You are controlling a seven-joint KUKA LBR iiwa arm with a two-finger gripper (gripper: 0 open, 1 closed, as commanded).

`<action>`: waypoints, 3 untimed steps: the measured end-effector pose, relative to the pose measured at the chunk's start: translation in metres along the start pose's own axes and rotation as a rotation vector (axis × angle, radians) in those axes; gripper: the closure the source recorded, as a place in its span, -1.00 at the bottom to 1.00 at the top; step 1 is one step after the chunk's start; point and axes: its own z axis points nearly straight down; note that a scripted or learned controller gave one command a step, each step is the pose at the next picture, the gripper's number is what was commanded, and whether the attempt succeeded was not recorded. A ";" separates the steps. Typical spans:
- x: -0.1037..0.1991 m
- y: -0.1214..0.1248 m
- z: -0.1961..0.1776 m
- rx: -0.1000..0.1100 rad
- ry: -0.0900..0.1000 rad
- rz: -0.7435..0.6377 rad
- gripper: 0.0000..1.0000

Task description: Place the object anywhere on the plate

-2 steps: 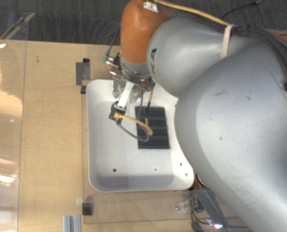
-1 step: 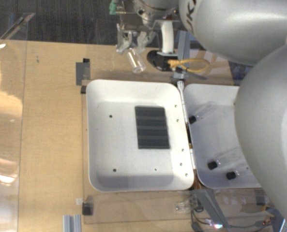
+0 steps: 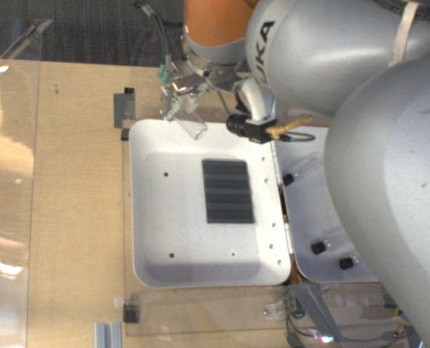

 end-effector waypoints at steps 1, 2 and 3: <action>0.005 0.003 0.034 -0.002 0.000 -0.421 1.00; 0.014 -0.002 0.065 -0.003 -0.001 -0.538 1.00; 0.014 0.000 0.052 -0.012 -0.002 -0.538 1.00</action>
